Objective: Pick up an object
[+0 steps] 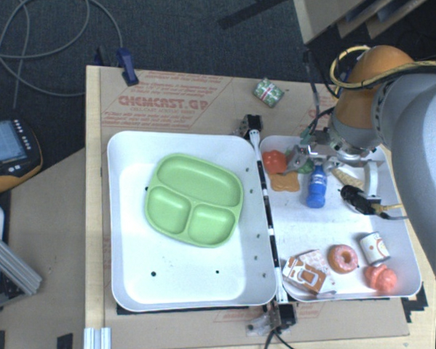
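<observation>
My gripper [307, 156] hangs low over the far end of the right bin [400, 249], reaching in from the right. Just left of it lies a red round object [273, 161], with a flat orange piece [284, 182] beside that. A blue bottle [316, 188] stands right below the gripper, close to it or touching it. Nearer the front lie a pink-glazed donut [342, 258], a small white and brown can [375, 247], a red strawberry-like object [382, 277] and a brown and white packet [305, 273].
The left bin [125, 275] holds a green divided plate [193, 199]. A black divider strip [266, 209] runs between the bins. A small green and white object [267, 92] lies on the cardboard behind the bins, and a blue clip [126, 65] at the far left corner.
</observation>
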`<control>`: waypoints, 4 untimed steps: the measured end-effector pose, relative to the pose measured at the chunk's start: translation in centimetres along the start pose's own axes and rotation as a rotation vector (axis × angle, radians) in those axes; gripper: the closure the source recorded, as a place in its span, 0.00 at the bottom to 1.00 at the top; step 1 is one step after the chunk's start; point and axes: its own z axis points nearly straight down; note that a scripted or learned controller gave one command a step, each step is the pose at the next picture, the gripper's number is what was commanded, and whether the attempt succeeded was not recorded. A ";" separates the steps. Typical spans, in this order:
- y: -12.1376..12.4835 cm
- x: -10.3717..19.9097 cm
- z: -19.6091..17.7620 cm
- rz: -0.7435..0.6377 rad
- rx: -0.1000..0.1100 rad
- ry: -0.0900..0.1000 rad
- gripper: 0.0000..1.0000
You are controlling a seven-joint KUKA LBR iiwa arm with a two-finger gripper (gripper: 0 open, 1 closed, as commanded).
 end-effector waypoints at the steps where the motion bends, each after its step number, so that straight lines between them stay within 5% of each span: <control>1: -3.2 -1.0 -0.1 -0.002 -0.007 0.004 0.00; 2: -0.5 -4.4 -0.1 -0.003 -0.010 0.003 0.00; 3: -0.1 -0.7 0.0 -0.003 0.003 -0.001 0.00; 4: -3.5 -5.4 0.0 -0.002 -0.006 0.003 0.00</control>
